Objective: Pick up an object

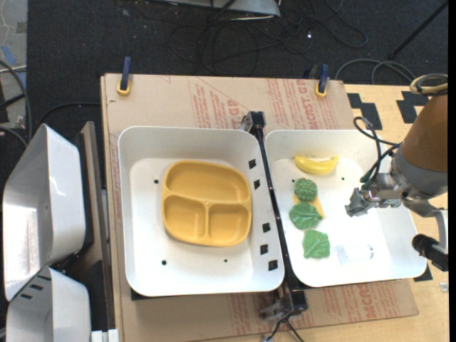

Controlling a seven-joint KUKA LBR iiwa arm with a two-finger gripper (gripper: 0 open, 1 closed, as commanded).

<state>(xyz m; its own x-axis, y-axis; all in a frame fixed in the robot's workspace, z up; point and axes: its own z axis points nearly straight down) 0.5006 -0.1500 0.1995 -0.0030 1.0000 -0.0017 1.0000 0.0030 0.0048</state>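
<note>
Two white bins sit side by side: the left bin (pixel 135 212) holds one yellow divided tray (pixel 207 202), and the right bin (pixel 399 258) holds one yellow banana (pixel 316 164), one round green broccoli piece (pixel 306 188) and two flat green leaf pieces (pixel 306 216) (pixel 315 244), stacked in a column near its left wall. The arm (pixel 427 148) reaches in from the right, its gripper (pixel 358 205) low over the right bin's middle, apart from the greens; whether it is gripping anything cannot be told

The arm (pixel 427 155) is cut off by the right edge, its gripper (pixel 358 204) is too small and dark to read, and a pale clear object (pixel 354 252) on the right bin's floor (pixel 399 244) is too faint to identify.
</note>
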